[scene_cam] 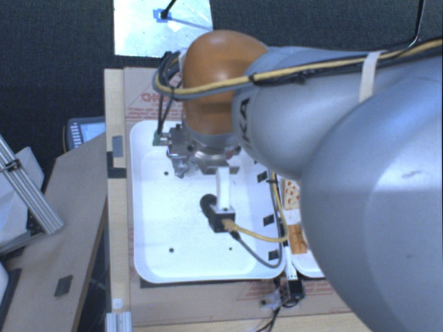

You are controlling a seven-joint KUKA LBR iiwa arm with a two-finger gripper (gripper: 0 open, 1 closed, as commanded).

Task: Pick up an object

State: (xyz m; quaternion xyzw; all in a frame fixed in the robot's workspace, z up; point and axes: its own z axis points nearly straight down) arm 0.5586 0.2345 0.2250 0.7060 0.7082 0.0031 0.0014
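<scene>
- Arm [346,151]: reaches in from the right and covers most of the right half; the orange band [218,75] sits over the back of the left bin.
- Left bin [159,220]: the floor in view is bare white with a few small dark dots. The patch under the wrist is hidden.
- Right bin [308,268]: just a sliver shows between the arm and the left bin's right wall.
- Gripper [201,159]: hangs low over the back middle of the left bin, close to the floor. Open or closed: cannot tell, the wrist masks it. Nothing seen held.
- Printed item [291,196]: orange and white, lying in the right-bin sliver just beside the shared wall; a second orange bit [297,241] sits nearer the front. These are the only candidates to pick that I can make out.
- Step, as I judge it: the reach or descent stage of a grasp try, no pick confirmed.
- Next move calls for: a target actually under the gripper. From here that likely means lifting and shifting right over the printed item before closing.
</scene>
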